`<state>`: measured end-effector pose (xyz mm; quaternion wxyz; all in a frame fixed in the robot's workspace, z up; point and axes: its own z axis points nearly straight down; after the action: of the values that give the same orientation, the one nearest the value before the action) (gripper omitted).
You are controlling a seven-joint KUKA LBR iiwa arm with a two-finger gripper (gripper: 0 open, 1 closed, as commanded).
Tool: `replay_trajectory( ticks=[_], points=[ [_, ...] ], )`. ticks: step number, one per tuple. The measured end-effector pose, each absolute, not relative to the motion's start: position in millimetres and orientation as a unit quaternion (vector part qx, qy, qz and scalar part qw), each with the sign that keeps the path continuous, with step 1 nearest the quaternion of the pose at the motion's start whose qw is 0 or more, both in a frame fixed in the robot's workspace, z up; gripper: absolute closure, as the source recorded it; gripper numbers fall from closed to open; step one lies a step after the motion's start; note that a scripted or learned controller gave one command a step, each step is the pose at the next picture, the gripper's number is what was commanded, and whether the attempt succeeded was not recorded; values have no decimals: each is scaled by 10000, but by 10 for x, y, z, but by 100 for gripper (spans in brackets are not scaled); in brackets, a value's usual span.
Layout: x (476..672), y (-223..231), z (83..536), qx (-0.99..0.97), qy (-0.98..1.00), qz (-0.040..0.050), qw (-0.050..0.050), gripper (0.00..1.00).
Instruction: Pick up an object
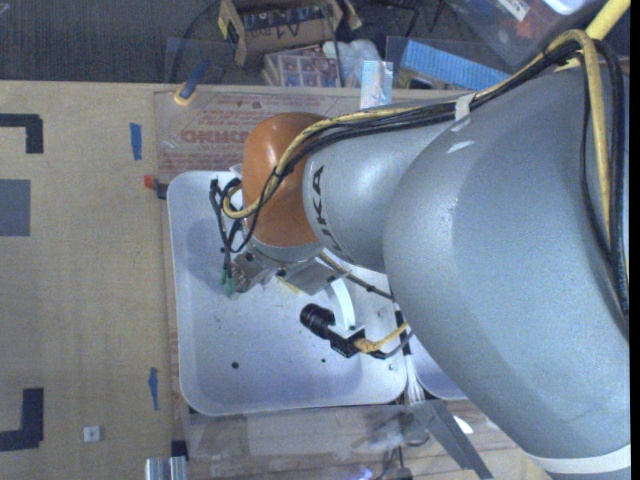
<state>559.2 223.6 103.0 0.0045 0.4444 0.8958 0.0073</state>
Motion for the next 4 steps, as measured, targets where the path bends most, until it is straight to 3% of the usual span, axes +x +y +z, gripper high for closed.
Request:
replay_trajectory(
  ticks=[1,2,3,4],
  points=[
    [5536,2071,2342,3016,9534,16,27,100],
    [5018,2259,2210,2917,9565,2,2,100],
    [5258,2275,922,3913,9203,55,37,100],
    [5275,2262,1026,3936,9192,71,49,100]
  ],
)
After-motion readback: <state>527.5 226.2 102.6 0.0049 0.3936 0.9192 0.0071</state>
